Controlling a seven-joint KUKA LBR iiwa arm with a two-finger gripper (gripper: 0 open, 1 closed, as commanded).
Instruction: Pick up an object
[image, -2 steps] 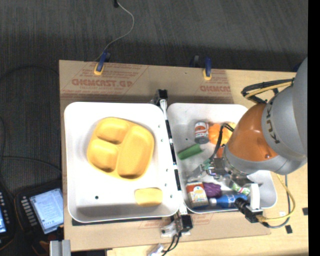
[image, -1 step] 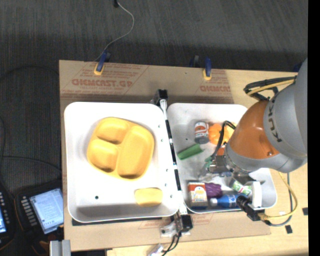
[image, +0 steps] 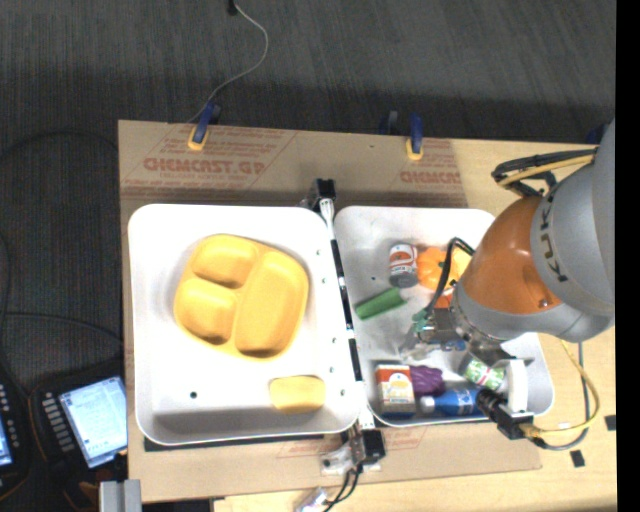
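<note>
In the right-hand white bin (image: 352, 262), the green cylindrical stick (image: 379, 302) looks light, stiff and smooth, so it could roll; a grasp across its middle seems best. It lies flat, near the gripper (image: 432, 328), toward ten o'clock from it and apart from it. Whether the gripper is open or closed cannot be told, as the arm hides it. A small red-and-white can (image: 403, 263) stands at twelve o'clock of the stick.
</note>
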